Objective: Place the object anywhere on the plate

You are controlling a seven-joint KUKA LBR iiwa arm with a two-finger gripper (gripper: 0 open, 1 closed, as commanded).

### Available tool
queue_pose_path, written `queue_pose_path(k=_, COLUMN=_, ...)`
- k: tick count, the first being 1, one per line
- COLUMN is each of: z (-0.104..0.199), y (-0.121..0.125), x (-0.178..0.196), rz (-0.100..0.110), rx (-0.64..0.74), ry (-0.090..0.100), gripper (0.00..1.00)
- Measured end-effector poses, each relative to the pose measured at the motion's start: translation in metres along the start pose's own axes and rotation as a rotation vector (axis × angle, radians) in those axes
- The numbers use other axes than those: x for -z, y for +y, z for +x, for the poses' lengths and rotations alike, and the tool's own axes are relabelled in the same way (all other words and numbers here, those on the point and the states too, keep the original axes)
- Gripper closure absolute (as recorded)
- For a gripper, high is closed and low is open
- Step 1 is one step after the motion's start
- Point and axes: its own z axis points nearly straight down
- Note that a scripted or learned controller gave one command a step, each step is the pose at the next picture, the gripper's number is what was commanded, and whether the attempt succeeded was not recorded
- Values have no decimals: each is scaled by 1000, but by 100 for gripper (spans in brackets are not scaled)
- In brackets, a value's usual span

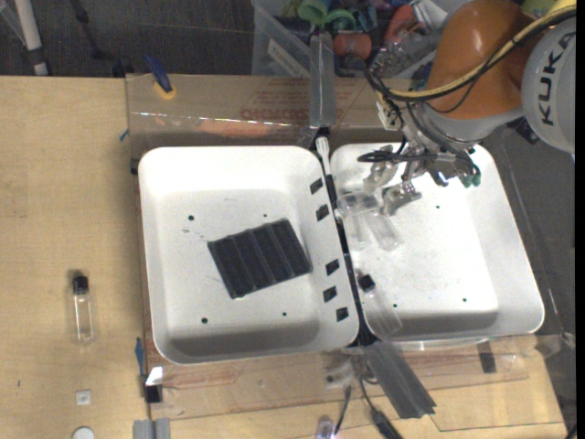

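Note:
A black ribbed plate [260, 258] lies flat, slightly turned, in the middle of the left white bin [164, 181]. The gripper [373, 216] reaches down into the left half of the right bin [484, 273], close to the divider between the bins. It is pale and translucent against the white floor. The grey arm with its orange band [475, 44] comes in from the upper right. I cannot make out any object under or in the gripper; glare and the white floor hide what is there.
The divider [331, 245] between the bins carries several black clips. A small glass vial [82, 307] lies on the wooden bench at the left. A crate of colourful items [356, 12] stands behind the bins. Cables hang beside the wrist.

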Motion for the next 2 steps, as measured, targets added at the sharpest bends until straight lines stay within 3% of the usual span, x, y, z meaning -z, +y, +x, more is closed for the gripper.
queue_pose_path(k=1, z=-19, y=4, x=0, rz=-1, rx=675, ry=-1, gripper=100)
queue_pose_path(k=2, z=-23, y=16, x=0, rz=-3, rx=1186, ry=-1, gripper=100)
